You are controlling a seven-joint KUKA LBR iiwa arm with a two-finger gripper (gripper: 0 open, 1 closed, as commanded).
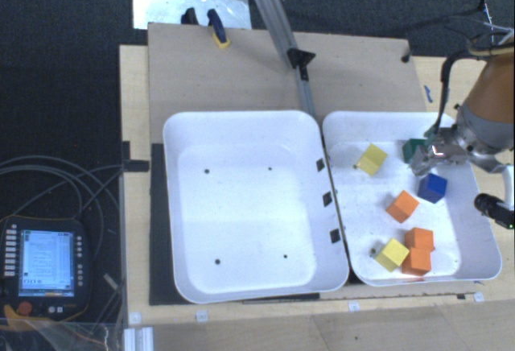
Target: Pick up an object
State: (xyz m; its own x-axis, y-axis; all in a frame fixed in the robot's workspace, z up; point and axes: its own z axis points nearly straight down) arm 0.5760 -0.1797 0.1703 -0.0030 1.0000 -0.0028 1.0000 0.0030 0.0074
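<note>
Blue cube (432,187), small, likely light, rigid, sitting at 5 o'clock of two-finger gripper (429,154); we're aiming for its flat opposite faces. Grip state: can't tell.

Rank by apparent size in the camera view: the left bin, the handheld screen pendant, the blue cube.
1. left bin, by far the largest.
2. screen pendant at the left edge.
3. blue cube in the right bin, the smallest.
</note>
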